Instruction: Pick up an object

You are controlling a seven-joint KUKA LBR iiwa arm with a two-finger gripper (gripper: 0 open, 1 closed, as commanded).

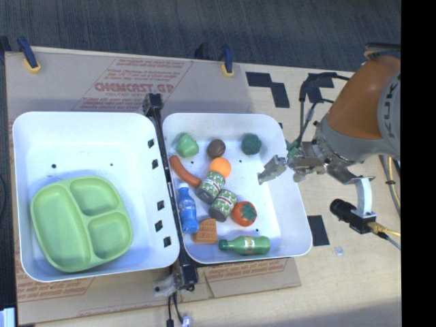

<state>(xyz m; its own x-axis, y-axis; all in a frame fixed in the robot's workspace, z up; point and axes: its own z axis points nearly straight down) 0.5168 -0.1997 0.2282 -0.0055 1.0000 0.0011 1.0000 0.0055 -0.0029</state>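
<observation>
Two shallow white bins sit side by side on the counter (340,278); the left bin (27,131) carries a green divided plate (80,222) toward its near left corner; the right bin (293,216) carries a cluster of small things; along its far edge lie a light green lump (187,145), a brown ball (216,148) and a dark green ball (251,143); just below the brown ball is an orange ball (220,167), and a red sausage (184,170) slants along the bin's left edge; two small labelled cans lie tilted at the middle, the upper can (211,185) touching the lower can (223,205); a tomato (244,212) rests just beside the lower can; a blue bottle (187,210) lies along the left edge, with a brown waffle piece (206,231) near its lower end; a green bottle (245,244) lies on its side along the near edge; the arm (361,114) reaches in from the right, its orange band over the counter beyond the bin's right edge; the pincer (271,170) hangs over the right edge of the right bin, apart from the things, nothing showing between its fingers; how wide it stands I cannot tell.
</observation>
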